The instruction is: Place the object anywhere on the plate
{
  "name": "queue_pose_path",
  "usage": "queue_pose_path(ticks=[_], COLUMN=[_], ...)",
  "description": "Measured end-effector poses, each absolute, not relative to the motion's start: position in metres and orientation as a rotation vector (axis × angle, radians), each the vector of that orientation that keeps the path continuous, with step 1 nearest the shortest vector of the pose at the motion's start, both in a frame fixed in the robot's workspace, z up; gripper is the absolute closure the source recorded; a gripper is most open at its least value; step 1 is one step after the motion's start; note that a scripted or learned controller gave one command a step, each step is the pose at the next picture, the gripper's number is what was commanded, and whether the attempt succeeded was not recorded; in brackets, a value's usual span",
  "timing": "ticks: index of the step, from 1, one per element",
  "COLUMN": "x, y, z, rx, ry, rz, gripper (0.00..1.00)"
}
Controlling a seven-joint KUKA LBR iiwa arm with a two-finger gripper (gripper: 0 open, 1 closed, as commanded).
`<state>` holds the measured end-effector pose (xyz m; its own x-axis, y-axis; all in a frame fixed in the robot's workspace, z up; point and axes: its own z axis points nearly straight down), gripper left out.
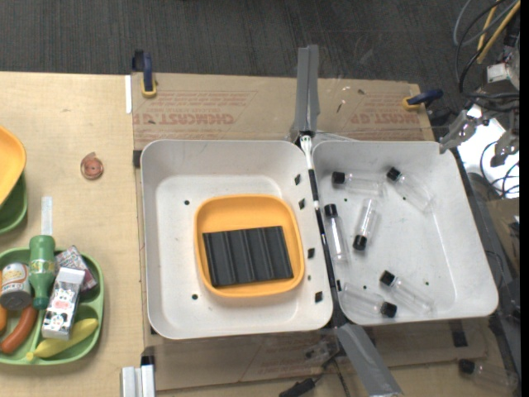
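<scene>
An orange square plate (248, 207) lies in the middle of the left white bin (165, 180). A black ridged slab (248, 255) rests flat on the plate and covers most of its floor. In the right white bin (463, 246) several clear vials with black caps lie scattered. One vial (362, 224) is near the bin's centre. Another vial (333, 231) lies along the left wall, and a third vial (402, 289) is near the front.
A green tray (87, 331) of toy food and a small bottle stands on the wooden table at the front left. A yellow bowl (8, 172) is at the left edge. Cables and equipment (496, 48) crowd the upper right. Cardboard (215, 110) lies under the bins.
</scene>
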<state>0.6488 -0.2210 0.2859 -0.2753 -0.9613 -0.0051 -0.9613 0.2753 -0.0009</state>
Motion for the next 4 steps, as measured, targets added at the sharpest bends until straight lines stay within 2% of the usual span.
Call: queue_pose_path(ticks=[1,2,4], x=[0.659,0.660,0.660], y=[-0.213,-0.221,-0.203], z=[0.271,0.242,0.239], rx=[-2.206,-2.495,-2.978], ry=[2.229,1.900,0.988], rz=[0.002,0.004,-0.002], gripper=[0.00,0.00,0.00])
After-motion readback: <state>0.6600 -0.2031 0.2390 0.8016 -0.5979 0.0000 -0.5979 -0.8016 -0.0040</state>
